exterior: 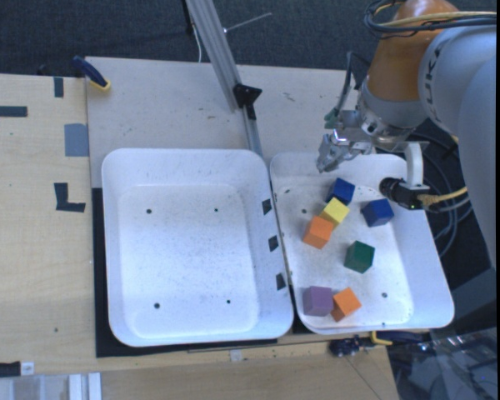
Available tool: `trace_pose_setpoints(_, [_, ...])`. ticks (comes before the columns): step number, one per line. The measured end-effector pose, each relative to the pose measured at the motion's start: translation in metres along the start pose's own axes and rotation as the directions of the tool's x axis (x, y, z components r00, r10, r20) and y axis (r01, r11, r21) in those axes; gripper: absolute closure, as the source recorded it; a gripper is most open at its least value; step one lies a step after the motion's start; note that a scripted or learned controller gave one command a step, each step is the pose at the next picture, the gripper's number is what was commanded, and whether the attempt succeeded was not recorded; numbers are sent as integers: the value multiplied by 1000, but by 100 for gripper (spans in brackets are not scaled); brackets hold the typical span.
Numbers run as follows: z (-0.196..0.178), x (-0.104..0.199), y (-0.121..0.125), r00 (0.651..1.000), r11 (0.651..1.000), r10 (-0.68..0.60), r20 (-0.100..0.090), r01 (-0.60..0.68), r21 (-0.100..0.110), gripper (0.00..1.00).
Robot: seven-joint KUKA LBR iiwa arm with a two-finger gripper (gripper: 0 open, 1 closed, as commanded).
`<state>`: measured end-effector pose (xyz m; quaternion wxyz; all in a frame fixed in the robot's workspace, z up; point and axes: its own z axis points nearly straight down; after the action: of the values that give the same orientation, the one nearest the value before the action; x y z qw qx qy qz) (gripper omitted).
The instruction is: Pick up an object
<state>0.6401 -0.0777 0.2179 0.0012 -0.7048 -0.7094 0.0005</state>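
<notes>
Several small blocks lie in the right bin (pixel 417 298). A blue block (pixel 342 190) touches a yellow one (pixel 336 211), which touches an orange one (pixel 318 232). Another blue block (pixel 377 212) lies to their right, and a green block (pixel 359 256) sits below it. Near the front, a purple block (pixel 318 300) and a small orange block (pixel 346 303) rest side by side. My gripper (pixel 329 162) hangs over the bin's far left corner, just above and left of the first blue block. Nothing shows between its fingers.
The left bin (pixel 125 223) stands beside the right one on the bench. A slanted metal rail (pixel 221 52) runs down to the gap between the bins. A blue and yellow tool (pixel 92 73) lies at the bench's far left. Cables (pixel 437 197) trail at the right.
</notes>
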Motion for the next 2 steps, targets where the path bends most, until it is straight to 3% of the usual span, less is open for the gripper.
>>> trace_pose_setpoints(2, [0,99,-16,1000,1000,0,0,0,0,100])
